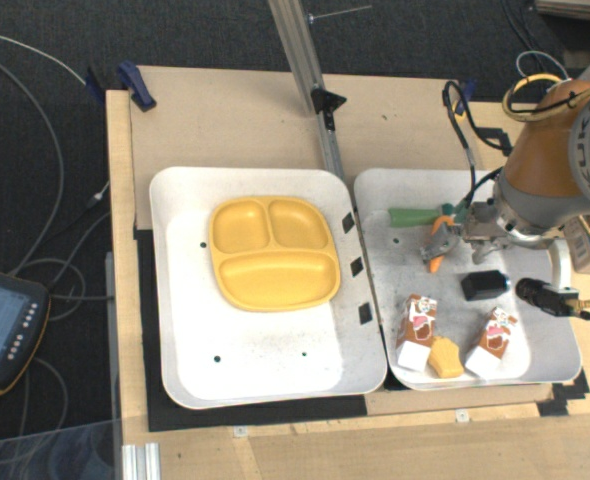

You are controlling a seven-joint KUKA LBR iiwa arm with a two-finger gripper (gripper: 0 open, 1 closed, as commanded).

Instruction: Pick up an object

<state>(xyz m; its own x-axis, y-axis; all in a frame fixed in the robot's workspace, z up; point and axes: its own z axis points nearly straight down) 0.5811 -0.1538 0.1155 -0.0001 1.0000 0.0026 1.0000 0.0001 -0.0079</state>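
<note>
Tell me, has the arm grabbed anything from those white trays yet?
Not that I can see. The gripper hangs low over the right bin, close to the orange and green pieces. Nothing looks lifted: the black block, yellow block and two small cartons lie in the bin. The grab and lift remain.
</note>
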